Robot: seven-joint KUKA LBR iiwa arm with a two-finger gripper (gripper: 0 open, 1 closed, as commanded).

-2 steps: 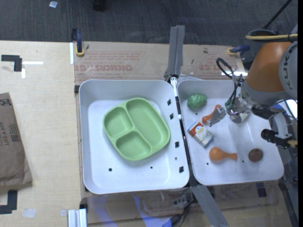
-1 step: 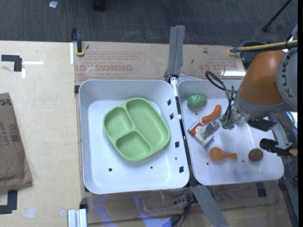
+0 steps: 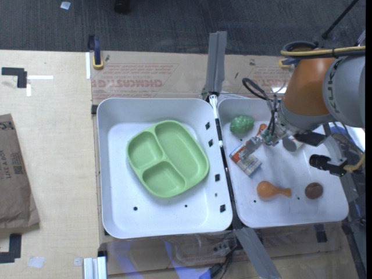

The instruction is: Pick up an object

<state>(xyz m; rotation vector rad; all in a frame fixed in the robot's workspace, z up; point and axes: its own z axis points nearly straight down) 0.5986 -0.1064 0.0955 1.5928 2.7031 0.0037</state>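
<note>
The right bin holds several small things. A crumpled green lump lies near its far left corner. A small red, white and blue packet lies at the left side. An orange pear-shaped toy and a brown ball rest toward the front. My gripper hangs low over the packet's upper right end, close to it or touching it. Nothing shows as lifted off the bin floor.
The left bin bears a light green divided plate. A grey divider stands between the bins at the back. A brown paper bag lies on the bench at far left. The arm's orange band looms over the right bin's back.
</note>
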